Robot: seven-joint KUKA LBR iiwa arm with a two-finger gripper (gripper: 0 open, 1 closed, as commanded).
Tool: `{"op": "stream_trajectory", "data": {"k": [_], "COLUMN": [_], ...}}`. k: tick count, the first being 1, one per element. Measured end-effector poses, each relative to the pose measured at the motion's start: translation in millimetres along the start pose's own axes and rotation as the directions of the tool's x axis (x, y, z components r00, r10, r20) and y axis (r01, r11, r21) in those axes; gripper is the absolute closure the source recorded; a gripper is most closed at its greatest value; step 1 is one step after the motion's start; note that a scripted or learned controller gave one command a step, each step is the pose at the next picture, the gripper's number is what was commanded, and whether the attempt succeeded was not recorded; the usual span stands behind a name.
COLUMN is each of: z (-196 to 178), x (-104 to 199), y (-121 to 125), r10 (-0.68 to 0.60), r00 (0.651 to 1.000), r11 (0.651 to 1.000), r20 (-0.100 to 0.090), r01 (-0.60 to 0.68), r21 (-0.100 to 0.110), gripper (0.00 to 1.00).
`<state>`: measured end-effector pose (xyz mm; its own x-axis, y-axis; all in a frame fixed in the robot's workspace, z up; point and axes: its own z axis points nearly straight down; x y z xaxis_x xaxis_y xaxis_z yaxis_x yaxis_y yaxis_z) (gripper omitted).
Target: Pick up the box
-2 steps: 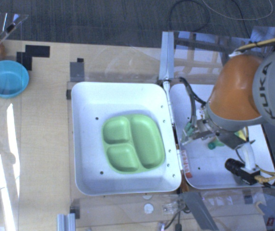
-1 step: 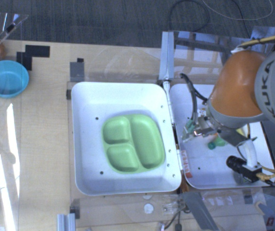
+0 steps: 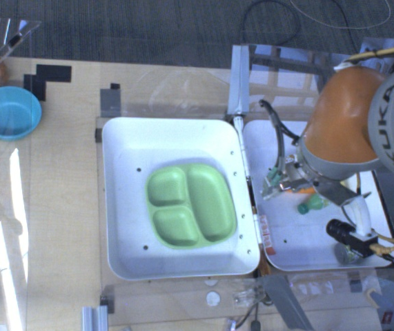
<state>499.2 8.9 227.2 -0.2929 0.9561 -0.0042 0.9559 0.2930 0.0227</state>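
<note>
My gripper (image 3: 277, 183) hangs low over the left part of the right bin (image 3: 290, 250), under the orange band of the wrist (image 3: 345, 119). The arm covers much of that bin, and I cannot make out a box. A small teal-green object (image 3: 310, 205) and a thin orange piece (image 3: 303, 191) lie on the bin floor just right of the gripper, partly hidden by the wrist.
The left bin (image 3: 124, 185) holds a green divided plate (image 3: 191, 204). A blue bowl (image 3: 9, 112) sits on the bench at the far left. A metal divider (image 3: 246, 185) runs between the two bins.
</note>
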Motion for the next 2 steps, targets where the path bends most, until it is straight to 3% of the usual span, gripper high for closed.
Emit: {"op": "stream_trajectory", "data": {"k": [2], "z": [-22], "x": [0], "y": [5], "r10": [-0.007], "r00": [1.0], "r11": [1.0], "r20": [0.003], "r01": [0.007], "r21": [-0.013], "gripper": [1.0]}}
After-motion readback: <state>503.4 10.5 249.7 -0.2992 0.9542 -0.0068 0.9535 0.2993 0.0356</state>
